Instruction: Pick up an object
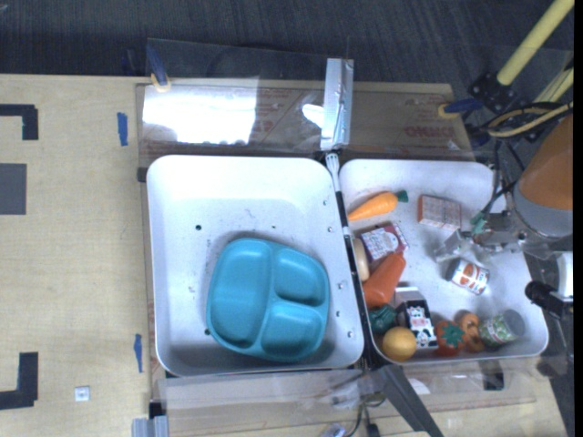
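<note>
We see a pale wooden table [64, 271] on dark carpet. The left bin [182, 198] holds a blue divided plate [269, 297]. The gripper [481, 235] hovers over the right bin [428, 176], near a small can [468, 277]; its state we cannot tell.

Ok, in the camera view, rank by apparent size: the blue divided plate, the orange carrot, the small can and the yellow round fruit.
1. Blue divided plate, by far the largest.
2. Orange carrot.
3. and 4. Small can and yellow round fruit look about alike; I would not rank them.
</note>
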You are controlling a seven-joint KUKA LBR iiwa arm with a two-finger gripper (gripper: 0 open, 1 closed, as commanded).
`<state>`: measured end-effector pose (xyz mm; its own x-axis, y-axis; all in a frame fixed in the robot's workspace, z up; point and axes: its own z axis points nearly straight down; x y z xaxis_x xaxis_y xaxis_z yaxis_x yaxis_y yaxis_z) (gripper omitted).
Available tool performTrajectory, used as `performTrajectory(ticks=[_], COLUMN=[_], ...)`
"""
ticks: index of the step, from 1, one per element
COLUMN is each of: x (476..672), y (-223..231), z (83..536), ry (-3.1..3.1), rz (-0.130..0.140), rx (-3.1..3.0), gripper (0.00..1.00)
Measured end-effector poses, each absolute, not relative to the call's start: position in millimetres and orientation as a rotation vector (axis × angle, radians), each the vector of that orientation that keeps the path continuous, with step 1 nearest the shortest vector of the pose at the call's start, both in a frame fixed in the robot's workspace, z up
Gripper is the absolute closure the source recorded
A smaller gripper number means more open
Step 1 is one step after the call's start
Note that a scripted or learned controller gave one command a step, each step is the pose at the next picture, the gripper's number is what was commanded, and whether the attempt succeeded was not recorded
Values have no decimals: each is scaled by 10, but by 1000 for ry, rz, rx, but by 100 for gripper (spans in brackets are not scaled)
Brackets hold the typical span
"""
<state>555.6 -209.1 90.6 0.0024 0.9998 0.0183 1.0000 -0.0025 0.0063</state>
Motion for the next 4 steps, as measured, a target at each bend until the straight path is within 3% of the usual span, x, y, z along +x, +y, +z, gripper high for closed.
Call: performTrajectory(ticks=[1, 2, 3, 4], x=[5593, 6006, 5808, 5051], y=[-1635, -1876, -2013, -2023], z=[868, 1439, 946, 878], ry=[-2153, -2208, -2295, -2339], rz=[-5, -2, -1, -11], rx=[-2289, -2240, -2146, -2095], gripper=[0, 0, 0, 0])
